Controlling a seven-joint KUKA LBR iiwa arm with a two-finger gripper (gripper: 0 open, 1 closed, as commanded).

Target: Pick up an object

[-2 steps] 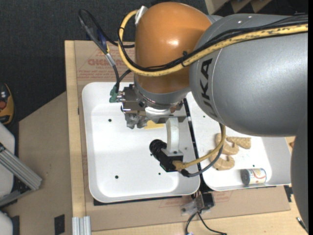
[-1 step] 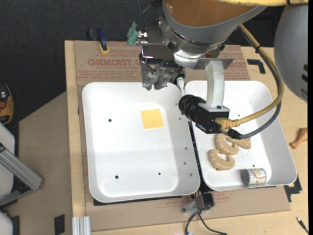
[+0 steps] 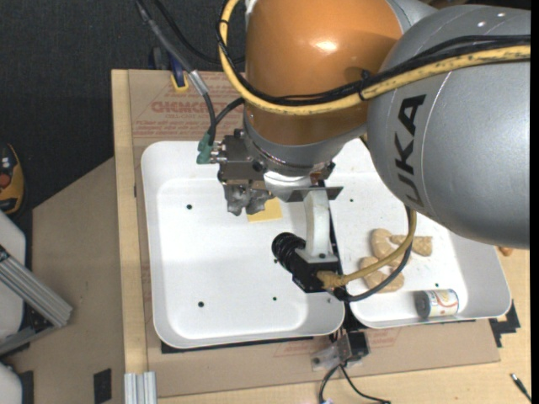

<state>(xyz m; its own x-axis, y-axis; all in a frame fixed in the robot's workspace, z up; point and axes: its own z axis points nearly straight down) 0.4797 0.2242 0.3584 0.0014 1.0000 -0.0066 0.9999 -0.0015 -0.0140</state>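
Overhead, a large grey arm (image 3: 455, 133) with a glossy orange band (image 3: 316, 49), reaching in from the right and covering much of the upper frame. Below the band, the wrist and gripper (image 3: 244, 200) down over the left bin (image 3: 177, 310), near its upper middle. Whether the fingers are apart or closed: cannot tell, hidden among dark metal parts under the wrist. Just beside the gripper's lower right, a flat yellow piece (image 3: 266, 211) lying on the floor of the left bin, touching or nearly touching the gripper's tip; not visibly held between anything. Lower, near the divide between the two bins, a black connector (image 3: 295, 259) on a yellow braided cable (image 3: 383, 269) that loops down from the arm. Beside that, a white bracket (image 3: 317, 224) standing upright under the wrist. Across in the right bin (image 3: 484, 305), a pale tan lumpy object (image 3: 396, 244), partly crossed by the cable, and close to the front rim a small grey and white cylinder (image 3: 438, 303) lying on its side. Both bins side by side on a brown cardboard sheet (image 3: 135, 225) on the table, printed red lettering along the sheet's top edge. More cables, black and yellow, arching over the band from upper left. At the far left edge, a slanted metal rail (image 3: 29, 289).
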